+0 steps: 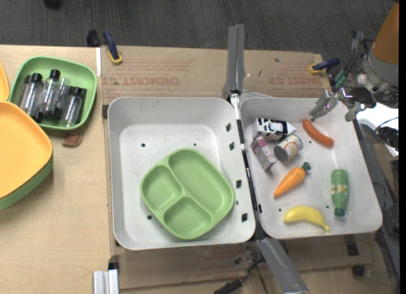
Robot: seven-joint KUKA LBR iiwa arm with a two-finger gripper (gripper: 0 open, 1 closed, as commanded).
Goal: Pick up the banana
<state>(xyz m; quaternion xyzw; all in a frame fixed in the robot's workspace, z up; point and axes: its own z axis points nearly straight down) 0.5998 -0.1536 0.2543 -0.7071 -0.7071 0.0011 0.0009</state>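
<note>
Banana (306, 216) lying at six o'clock in the right bin (368, 178), green bottle (339, 191) just beside it toward two o'clock, carrot (291, 180) at eleven, gripper (334, 104) above the bin's one o'clock corner, fingers spread, nothing between them, sausage (317, 133) nearby.

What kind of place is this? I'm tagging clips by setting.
Probably a robotics lab test bench: two white bins on cardboard, toy food such as a banana and carrot, and office carpet behind.
</note>
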